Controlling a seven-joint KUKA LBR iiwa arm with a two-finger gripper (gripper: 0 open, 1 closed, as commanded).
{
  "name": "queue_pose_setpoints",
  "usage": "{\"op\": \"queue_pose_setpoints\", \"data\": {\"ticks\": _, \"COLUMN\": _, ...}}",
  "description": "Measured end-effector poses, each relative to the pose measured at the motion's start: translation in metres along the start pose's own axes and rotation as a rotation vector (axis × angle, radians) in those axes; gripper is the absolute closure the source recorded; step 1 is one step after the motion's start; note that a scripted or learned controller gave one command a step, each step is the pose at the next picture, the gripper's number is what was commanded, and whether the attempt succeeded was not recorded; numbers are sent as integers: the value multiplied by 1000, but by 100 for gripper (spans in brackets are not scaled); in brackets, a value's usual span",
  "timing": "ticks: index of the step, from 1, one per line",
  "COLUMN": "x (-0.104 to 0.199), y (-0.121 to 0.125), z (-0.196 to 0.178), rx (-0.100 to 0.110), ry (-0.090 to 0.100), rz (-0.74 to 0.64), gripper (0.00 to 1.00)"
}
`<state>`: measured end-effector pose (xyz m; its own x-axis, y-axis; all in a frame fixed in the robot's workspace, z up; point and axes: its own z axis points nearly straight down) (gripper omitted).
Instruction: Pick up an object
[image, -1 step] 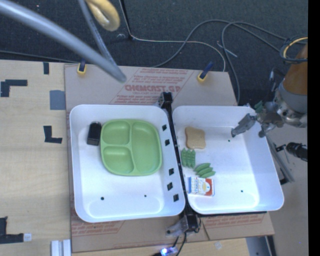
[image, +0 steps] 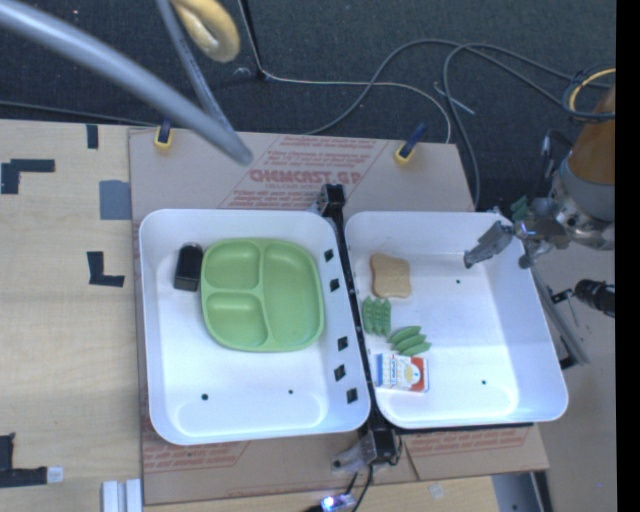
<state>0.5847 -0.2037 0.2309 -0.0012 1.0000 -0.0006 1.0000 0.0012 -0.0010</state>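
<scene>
Desk (image: 60, 330): light wood top with black tape marks on the left side, and a brown cardboard sheet (image: 300, 165) with red print under both bins.

Left bin (image: 170, 400): white, shallow. It holds a green divided plate (image: 263, 296) with three compartments, lying flat in the middle-far part of the bin. A small black block (image: 188, 267) lies just beside the plate's left edge; can't tell if they touch.

Right bin (image: 500, 340): white, butted against the left bin along a black clip strip (image: 345, 300). All its objects sit along its left side, close to the divider. From far to near:
- tan toast slice (image: 390, 276), flat
- dark green ridged piece (image: 376, 316), just near of the toast
- green pea pod (image: 409, 340), just right of and near to the ridged piece
- small red and white carton (image: 402, 373), lying flat, nearest of the four

Arm (image: 590, 165): comes in from the right, with the orange band visible at the far right edge. The hand (image: 505, 243) sits above the far right corner of the right bin, fingers spread open with nothing between them. It's well apart from the objects on the left side of that bin.

Far side: yellow clamps (image: 163, 137) at the cardboard's far corners, and cables (image: 400, 70) across the dark floor.
</scene>
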Motion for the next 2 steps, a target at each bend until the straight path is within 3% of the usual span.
{"op": "queue_pose_setpoints", "data": {"ticks": 2, "x": -2, "y": 2, "z": 118, "rx": 6, "ry": 1, "rz": -2, "gripper": 0}}
